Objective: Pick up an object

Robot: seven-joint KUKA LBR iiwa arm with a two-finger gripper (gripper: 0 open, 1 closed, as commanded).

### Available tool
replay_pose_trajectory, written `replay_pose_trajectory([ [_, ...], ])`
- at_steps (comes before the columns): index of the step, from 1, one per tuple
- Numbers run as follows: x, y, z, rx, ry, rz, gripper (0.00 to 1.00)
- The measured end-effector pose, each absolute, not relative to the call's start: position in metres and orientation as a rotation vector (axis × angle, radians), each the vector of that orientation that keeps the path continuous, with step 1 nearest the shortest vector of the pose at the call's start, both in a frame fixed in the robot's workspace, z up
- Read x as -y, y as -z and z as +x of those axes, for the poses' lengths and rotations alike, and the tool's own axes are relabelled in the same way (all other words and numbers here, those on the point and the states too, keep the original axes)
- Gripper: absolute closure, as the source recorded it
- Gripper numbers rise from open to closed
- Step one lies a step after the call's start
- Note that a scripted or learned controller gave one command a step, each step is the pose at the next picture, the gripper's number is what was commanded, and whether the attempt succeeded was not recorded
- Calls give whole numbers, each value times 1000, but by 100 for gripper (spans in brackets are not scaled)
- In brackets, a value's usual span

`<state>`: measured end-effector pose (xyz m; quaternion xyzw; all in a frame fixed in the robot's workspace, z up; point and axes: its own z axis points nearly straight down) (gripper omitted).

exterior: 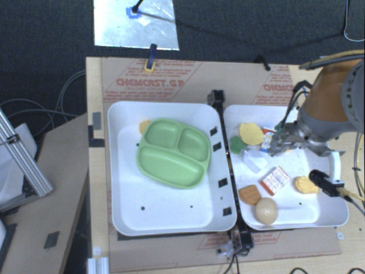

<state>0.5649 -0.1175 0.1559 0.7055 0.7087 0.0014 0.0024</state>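
Over on the left, the left bin carries a green divided plate with a small yellow piece peeking out from behind its far-left edge; none of that is within my easy reach. Crossing the black divider to the right bin, the nearest candidates sit just left of my gripper: a green piece against the divider, a yellow lumpy thing slightly far of it, and a clear wrapped item lying below. My tip is down among these, close beside the yellow lump's right edge, and I judge that lump the likeliest pick; it lies left and a little far of my tip. Whether I am clenched or released, I cannot tell from this angle. Nearer the front lie a red-and-white packet, a brown cookie, a tan ball, and, rightmost, a yellow-orange chunk.
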Motion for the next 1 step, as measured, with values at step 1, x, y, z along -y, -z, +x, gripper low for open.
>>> replay_pose_trajectory([
  [1, 124, -203, 561, -2221, -5, 2215, 100],
])
